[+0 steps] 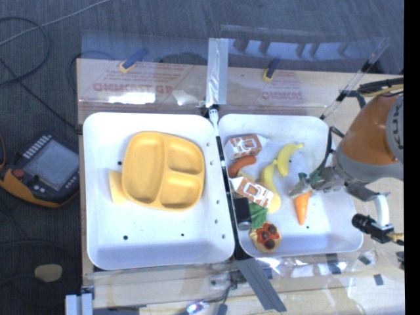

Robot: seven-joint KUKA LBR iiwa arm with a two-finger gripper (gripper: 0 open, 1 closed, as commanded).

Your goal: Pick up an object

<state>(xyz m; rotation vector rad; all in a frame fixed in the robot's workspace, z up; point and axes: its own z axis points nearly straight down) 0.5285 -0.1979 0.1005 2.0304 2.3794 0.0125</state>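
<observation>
One arm works the right-hand bin [321, 126], reaching in from the right edge of the view. Gripper [307, 184] sits low over the bin floor, its dark tip at the green leafy top of a toy carrot [301, 208].

Key relation: the carrot lies directly below the gripper tip in the view, that is, toward the near rim of the bin. Its long axis runs nearly straight away from the tool, green top closest, orange point farthest. The tip looks to be touching or just beside the green top; contact cannot be confirmed from this slant.

Tool state: cannot tell. The tip reads as a dark cluster against the white floor, and no orange body shows clearly between anything. Not counted as a hold.

Other candidates, all to the left of the tool:
- two bananas [287, 157], one up and left of the tip, the other left and slightly lower, both near.
- a small printed packet [254, 190] beyond the lower banana.
- a sausage-like piece [240, 164] and a wrapped item [243, 144] farther left, by the divider.
- a round red-and-tan toy [266, 236] down and left, near the bin's front wall.

Judgement: the carrot is the likely target, being nearest. A grasp across its slim body would call for the closing line to run crosswise to that away-pointing axis; a pinch at the leafy end alone may slip.

Left bin [98, 241] holds a yellow divided tray [162, 169], well apart from the tool.
</observation>
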